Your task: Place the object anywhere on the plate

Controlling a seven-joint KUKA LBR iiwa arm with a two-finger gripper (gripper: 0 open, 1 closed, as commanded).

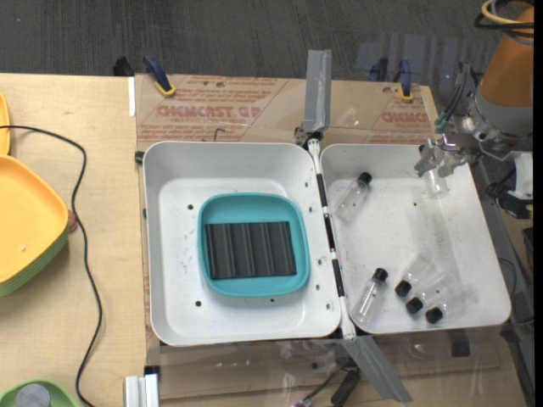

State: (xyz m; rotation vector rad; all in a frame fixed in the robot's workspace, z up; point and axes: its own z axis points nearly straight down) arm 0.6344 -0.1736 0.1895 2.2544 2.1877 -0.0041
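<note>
A teal plate (253, 246) with a dark ribbed centre lies in the middle of the left bin (170, 227). Several clear vials with black caps lie in the right bin (475, 253). One vial (352, 195) is near that bin's upper left. Another vial (371, 291) lies low at the left. A cluster of vials (422, 291) sits at the lower right. My gripper (437, 161) hangs over the right bin's upper right corner, far from the plate. A faint clear shape (436, 181) shows just below it; whether it is held is unclear.
A grey divider (327, 219) separates the two bins. Cardboard (221, 108) with clamps lies behind them. A yellow dish (25, 223) and a black cable (85, 253) rest on the wooden bench at the left.
</note>
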